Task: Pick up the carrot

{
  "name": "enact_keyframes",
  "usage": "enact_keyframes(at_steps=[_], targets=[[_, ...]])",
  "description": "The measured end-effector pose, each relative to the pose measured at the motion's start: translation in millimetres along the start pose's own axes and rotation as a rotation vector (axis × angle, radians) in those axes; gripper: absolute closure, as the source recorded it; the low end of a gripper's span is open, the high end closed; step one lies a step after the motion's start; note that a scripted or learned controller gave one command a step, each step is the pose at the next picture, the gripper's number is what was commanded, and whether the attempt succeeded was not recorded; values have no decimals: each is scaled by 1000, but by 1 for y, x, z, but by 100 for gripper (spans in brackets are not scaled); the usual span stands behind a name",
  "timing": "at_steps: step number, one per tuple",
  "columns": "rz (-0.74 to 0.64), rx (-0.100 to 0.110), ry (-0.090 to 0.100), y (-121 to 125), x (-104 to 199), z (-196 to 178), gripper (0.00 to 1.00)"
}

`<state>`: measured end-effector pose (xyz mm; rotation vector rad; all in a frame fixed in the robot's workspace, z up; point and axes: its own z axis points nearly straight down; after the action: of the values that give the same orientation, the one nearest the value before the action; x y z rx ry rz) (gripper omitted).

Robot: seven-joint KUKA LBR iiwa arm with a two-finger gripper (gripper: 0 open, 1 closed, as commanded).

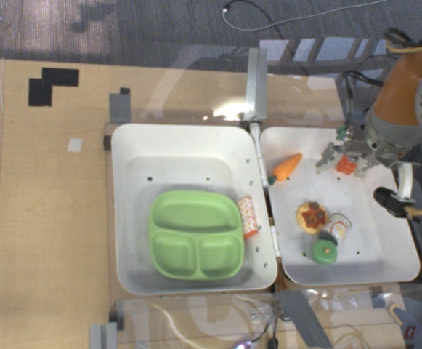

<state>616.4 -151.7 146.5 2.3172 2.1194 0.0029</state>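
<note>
- In the right bin (392,267), near its front: green round piece (325,251), small can (338,227), pizza-like toy (312,216).
- Farther back, by the left wall: carrot (286,166), lying free.
- Farthest, well right of it: gripper (346,158), fingers spread, straddling a small orange-red object (346,166); contact unclear.

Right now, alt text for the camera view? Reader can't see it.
A carrot lies at the left side of the right bin, apart from the gripper, which hovers over a small orange item near the bin's back. The same bin holds a pizza toy, a can and a green piece; the left bin holds a green tray.
</note>
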Motion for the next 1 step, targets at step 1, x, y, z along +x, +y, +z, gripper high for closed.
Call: enact_keyframes(at_steps=[1], targets=[[-106,-3,-1,2,22,10,0]])
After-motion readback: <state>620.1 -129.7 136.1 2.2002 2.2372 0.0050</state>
